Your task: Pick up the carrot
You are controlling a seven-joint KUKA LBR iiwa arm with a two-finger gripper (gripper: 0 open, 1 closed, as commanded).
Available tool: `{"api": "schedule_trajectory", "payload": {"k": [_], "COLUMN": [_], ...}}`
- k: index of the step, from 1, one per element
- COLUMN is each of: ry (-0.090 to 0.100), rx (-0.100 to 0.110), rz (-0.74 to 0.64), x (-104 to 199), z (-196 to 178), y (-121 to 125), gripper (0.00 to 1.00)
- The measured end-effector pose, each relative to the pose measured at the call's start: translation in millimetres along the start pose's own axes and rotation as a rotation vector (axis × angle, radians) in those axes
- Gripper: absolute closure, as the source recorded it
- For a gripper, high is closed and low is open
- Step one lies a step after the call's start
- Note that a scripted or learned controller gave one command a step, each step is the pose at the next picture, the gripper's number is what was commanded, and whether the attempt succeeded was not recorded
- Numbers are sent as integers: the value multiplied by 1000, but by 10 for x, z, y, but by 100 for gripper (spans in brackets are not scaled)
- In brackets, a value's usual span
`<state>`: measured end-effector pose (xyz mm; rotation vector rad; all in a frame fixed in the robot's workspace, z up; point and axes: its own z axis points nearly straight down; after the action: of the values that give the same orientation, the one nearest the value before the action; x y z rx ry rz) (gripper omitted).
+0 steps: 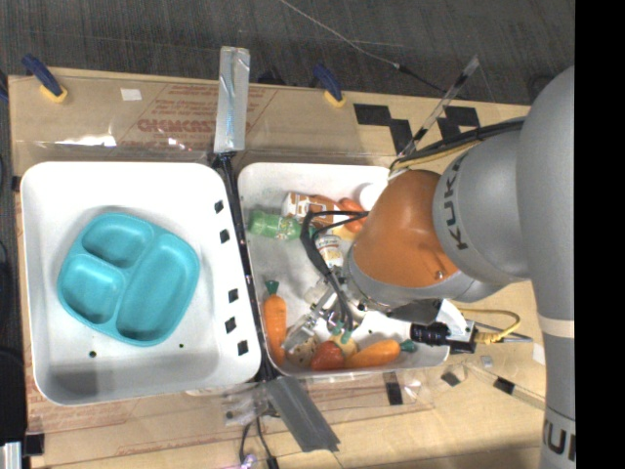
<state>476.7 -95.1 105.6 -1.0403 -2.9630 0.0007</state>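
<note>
1. The carrot (275, 324) lies in the right bin (293, 176), along that bin's left wall near the lower left corner. Its green top points up the picture and its tip points down. It sits just to the left of the hand (322, 313), close to it but not between anything that grips.
2. A second carrot (376, 353) lies crosswise along the bin's bottom wall, below and to the right of the hand. A red vegetable (327, 357) sits just below the hand, touching this second carrot's left end.
3. The hand is low inside the right bin, among the cluttered things at its lower left. I cannot tell whether it is apart or together, since the metal parts blur into the pile.
4. The arm (488, 223) comes in from the right and bends down over the bin. Its orange band (405, 237) hangs above the bin's middle and hides much of the floor.
5. Above the hand lie a green bottle (273, 226) and some packets (311, 204) near the bin's top.
6. Well to the left of the hand, the left bin (59, 179) holds a teal divided plate (129, 277).
7. Both bins rest on the table (88, 91).
</note>
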Motion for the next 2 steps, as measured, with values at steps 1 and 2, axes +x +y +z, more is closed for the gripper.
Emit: {"api": "schedule_trajectory", "payload": {"k": [1, 2], "ry": [2, -2], "rx": [-1, -3], "rz": [-9, -201], "x": [3, 580], "z": [-92, -872], "y": [16, 736], "gripper": [100, 100]}}
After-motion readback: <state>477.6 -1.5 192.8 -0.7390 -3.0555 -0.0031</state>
